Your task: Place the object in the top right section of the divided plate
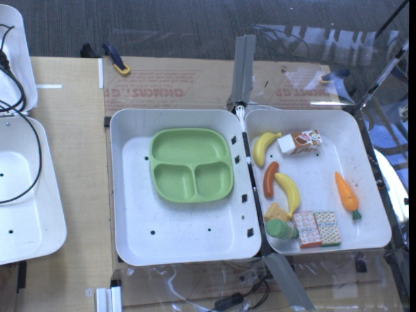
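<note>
1. Since the task names no particular object, we judge it to be one of the toy foods in the right bin (364, 236), in the frame's right half; the divided plate (192, 131) lies in the left bin (130, 239), well apart from them.
2. We expect all of them to be light, stiff and somewhat slick.
3. The carrot (346, 194) lies alone, so we would pinch it across its thick middle.
4. The upper banana (262, 147) and the red sausage (270, 179) hug the bin's left wall, leaving little room on that side.
5. The lower banana (288, 192), a yellow wedge (276, 211), a green cup (281, 229) and two patterned boxes (317, 228) crowd together at the lower edge.
6. The small carton (300, 142) is too blurred to read.
7. We cannot tell how the gripper's fingers stand.
8. The plate shows one wide section above two small ones, so which counts as top right is unclear.
</note>
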Controlling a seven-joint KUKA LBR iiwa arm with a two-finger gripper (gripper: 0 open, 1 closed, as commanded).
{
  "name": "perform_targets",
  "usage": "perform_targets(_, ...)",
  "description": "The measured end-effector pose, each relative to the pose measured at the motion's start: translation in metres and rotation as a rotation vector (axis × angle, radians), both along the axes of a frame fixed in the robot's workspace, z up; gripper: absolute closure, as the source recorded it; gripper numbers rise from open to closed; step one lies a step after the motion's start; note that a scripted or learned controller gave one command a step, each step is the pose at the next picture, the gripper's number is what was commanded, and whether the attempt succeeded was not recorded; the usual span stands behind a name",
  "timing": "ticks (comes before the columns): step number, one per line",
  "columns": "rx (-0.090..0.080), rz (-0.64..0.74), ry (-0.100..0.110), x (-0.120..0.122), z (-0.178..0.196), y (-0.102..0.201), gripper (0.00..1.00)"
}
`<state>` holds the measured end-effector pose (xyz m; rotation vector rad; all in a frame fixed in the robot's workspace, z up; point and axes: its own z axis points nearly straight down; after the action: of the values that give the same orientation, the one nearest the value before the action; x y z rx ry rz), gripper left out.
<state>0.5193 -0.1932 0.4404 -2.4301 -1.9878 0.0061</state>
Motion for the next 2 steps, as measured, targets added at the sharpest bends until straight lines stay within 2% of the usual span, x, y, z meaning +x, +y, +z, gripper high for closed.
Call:
perform_targets(1,-0.001,-0.199,0.001,-0.005,0.0,0.072,1.0)
perform_targets(2,-0.002,-0.107,0.0,0.019,-0.001,0.158,1.0)
